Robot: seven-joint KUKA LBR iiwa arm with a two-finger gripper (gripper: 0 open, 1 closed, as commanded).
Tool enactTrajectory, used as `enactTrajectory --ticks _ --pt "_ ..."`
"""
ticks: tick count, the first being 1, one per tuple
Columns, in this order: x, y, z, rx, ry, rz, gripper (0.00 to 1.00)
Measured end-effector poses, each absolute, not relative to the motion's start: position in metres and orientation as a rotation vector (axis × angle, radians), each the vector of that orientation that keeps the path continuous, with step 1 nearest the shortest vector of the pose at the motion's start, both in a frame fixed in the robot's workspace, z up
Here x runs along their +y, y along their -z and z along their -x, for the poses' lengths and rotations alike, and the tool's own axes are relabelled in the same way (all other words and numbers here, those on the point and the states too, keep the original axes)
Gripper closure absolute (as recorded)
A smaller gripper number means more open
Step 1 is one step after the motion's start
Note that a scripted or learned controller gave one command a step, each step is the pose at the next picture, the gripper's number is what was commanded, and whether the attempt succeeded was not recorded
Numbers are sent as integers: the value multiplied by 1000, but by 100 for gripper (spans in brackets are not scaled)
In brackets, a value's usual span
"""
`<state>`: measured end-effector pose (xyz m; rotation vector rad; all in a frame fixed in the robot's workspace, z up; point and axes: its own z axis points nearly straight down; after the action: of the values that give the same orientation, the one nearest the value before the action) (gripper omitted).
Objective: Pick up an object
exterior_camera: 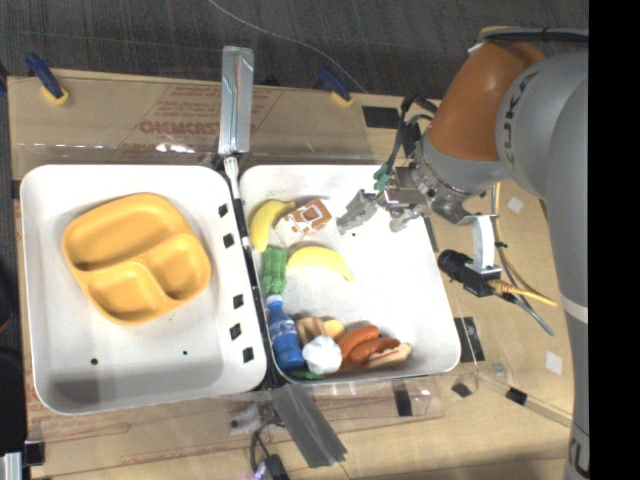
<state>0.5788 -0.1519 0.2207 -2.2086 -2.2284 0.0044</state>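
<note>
a: where is the arm (520, 98) relative to the right bin (400, 278)?
b: it reaches in over the right bin's upper right corner, and the gripper (378, 211) hangs above the bin's upper middle floor.

a: are the fingers grasping anything?
b: no. the fingers are spread apart with nothing between them, over bare white floor.

a: what lies in the right bin?
b: a banana (262, 220) sits in the bin's upper left corner. a small brown and white packet (303, 219) lies just beside it, toward the gripper. a second banana (318, 261) lies below the packet, nearer the bin's middle. a green thing (273, 269) lies along the bin's left wall, touching that second banana. a blue bottle (283, 336) lies below it, by the same wall.

a: and along the right bin's bottom edge?
b: a white ball-like thing (322, 355) sits beside the bottle, and a heap of orange and brown toy food (365, 344) lies next to it.

a: what is left of the right bin?
b: a second white bin (60, 368), holding a yellow divided tray (135, 256). both bins rest on the worktop (520, 428).
</note>
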Motion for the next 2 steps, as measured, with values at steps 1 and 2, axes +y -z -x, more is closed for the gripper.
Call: enactTrajectory --ticks 1,2 --pt "-157 -92 -524 -1986 -1 2431 0" --pt "-116 -91 -582 -1746 -3 2607 0"
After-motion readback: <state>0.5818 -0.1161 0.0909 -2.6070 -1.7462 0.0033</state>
